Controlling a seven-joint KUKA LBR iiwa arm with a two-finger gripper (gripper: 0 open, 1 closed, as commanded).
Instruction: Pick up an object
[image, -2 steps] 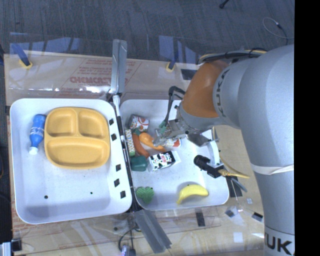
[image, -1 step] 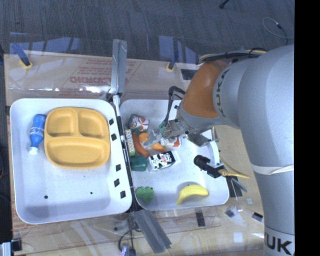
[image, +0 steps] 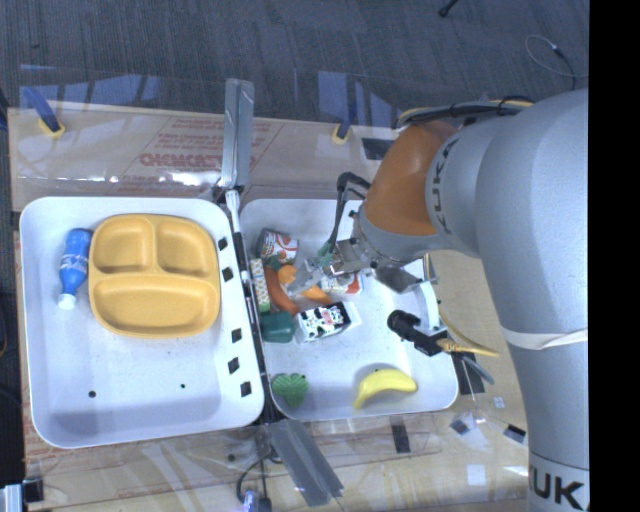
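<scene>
The likeliest target is the small orange toy food piece (image: 316, 294), which lies in the left-centre of the right bin (image: 440, 395), just on the near side of the hand (image: 335, 264). It looks like hollow moulded plastic, so I judge it light, stiff and rather slick, with rounded sides that could squirt out of a pinch. A grip across its narrow middle seems safest. The hand hangs low over it, and whether it is open or closed I cannot tell (the wrist and its fittings cover that part), nor is anything visibly held. Crowding the piece are a longer orange-red toy (image: 283, 286) touching it on the left, a black-and-white patterned box (image: 328, 320) just beside it on the near side, a dark green toy (image: 278, 327) left of that box, and a small printed can (image: 278, 244) farther back, whose label is too small to read. Well apart, near the front wall, lie a green leafy toy (image: 291, 388) and a yellow banana (image: 385, 385). The left bin (image: 120, 420) holds a yellow divided plate (image: 155, 274) with a blue bottle (image: 72, 264) beside its left edge. The arm (image: 520, 200) bears "KUKA" lettering, and red print on the surface (image: 150, 150) beyond the bins is illegible.
</scene>
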